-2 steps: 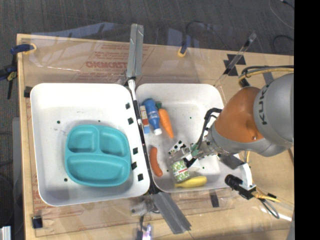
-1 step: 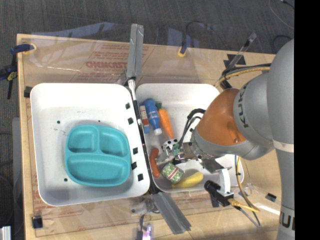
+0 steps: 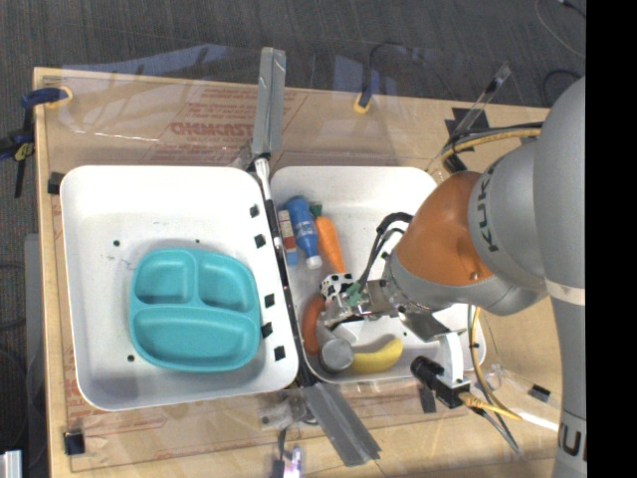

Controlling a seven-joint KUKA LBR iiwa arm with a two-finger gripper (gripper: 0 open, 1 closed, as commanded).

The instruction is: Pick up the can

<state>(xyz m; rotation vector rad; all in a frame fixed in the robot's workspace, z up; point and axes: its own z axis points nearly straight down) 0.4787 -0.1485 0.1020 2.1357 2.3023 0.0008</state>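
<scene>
The gripper hangs low in the right bin, just above the can (finger spacing: cannot tell).

Robot lab: bench, white bins

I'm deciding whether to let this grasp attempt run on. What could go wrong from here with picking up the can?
1. The can sits packed against the banana and a red-orange item, so the end effector may catch a neighbour instead.
2. The can lies near the right bin's front wall, leaving little room to come down around it.
3. The arm covers much of that bin, so a slip could go unseen.
</scene>
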